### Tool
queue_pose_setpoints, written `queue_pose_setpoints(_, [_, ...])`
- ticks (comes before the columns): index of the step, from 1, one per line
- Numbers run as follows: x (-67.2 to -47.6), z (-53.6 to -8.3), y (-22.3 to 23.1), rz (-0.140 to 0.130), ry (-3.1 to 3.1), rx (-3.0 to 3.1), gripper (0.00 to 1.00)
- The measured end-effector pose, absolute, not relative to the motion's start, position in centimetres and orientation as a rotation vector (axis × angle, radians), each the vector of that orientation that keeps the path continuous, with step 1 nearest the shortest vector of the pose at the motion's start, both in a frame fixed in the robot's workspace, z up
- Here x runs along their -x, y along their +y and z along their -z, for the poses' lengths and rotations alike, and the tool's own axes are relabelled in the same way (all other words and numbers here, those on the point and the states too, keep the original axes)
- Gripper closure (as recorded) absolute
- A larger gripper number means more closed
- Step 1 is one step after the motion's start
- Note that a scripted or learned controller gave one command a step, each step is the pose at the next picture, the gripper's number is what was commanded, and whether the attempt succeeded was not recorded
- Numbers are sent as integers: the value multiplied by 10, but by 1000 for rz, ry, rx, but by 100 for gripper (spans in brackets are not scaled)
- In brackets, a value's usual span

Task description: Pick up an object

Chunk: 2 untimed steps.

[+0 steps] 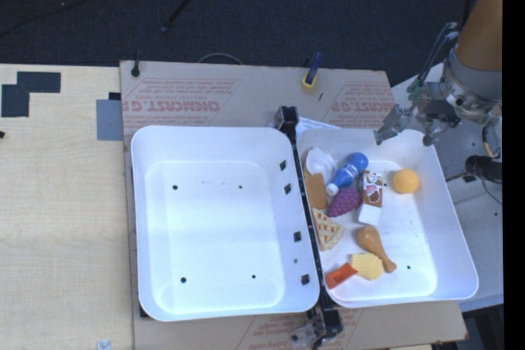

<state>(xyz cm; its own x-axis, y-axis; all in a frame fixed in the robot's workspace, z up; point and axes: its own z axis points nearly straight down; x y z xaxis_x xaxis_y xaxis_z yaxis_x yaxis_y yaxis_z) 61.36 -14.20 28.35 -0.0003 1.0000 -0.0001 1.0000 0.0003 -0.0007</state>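
Red lettering is printed on the brown cardboard sheet (246, 90) under the bins, upside down and mirrored from this angle, too garbled to read with any certainty; the small carton (372, 194) in the right bin carries a red-and-white label whose words are too small to make out. The left bin (148, 176) shows bare white floor with a few dark dots. The right bin (447, 254) holds the objects, gathered toward its left side: a blue bottle (350, 170) with a white cap, a purple bunch of grapes (344, 199) just beside it, a tan bread-like piece (317, 190), a waffle wedge (327, 229), a brown drumstick (373, 245), a yellow block (367, 265) touching an orange-red piece (340, 275), and an orange ball (405, 181) lying apart — nearer the right wall. The gripper (406, 129) hangs above the bin's far right corner, its two fingers spread apart with nothing between them — well apart from the ball below it. The desk (57, 217) to the left is pale wood
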Motion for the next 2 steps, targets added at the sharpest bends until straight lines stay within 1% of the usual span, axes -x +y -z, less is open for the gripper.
queue_pose_setpoints(1, [-563,-217,-128,-10,-2211,2216,0])
queue_pose_setpoints(2, [-608,-121,-83,-6,-2219,2211,0])
